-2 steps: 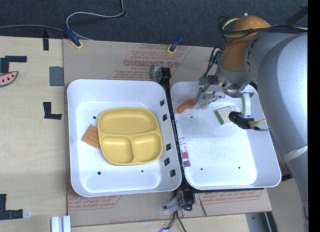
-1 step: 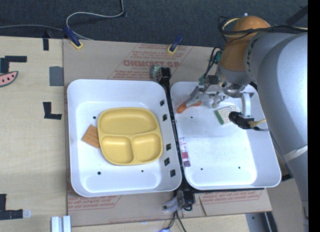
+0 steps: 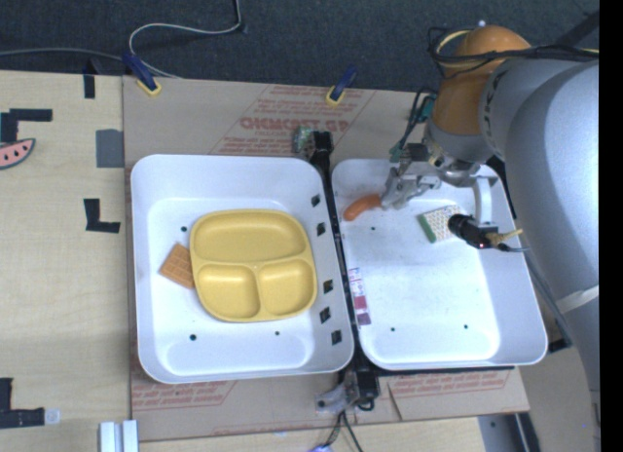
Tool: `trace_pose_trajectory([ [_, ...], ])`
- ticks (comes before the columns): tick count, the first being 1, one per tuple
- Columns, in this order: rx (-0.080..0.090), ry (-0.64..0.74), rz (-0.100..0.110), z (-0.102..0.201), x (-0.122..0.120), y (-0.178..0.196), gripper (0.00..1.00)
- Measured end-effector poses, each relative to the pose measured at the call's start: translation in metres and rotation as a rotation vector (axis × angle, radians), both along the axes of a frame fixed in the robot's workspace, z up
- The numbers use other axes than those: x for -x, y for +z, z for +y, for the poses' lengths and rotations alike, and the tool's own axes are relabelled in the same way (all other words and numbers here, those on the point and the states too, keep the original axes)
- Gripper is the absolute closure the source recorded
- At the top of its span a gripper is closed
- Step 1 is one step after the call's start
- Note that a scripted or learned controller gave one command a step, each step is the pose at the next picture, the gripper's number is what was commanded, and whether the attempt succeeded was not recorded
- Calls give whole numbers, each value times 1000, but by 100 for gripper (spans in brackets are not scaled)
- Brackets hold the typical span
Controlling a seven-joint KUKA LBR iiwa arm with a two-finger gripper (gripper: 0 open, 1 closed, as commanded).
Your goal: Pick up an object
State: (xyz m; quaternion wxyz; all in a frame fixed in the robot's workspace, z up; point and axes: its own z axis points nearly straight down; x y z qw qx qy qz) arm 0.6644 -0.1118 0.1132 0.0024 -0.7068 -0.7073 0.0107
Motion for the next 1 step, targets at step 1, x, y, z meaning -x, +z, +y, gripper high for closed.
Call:
trace_pose_trajectory([
  [1, 1, 0, 0, 0, 0, 0, 0],
])
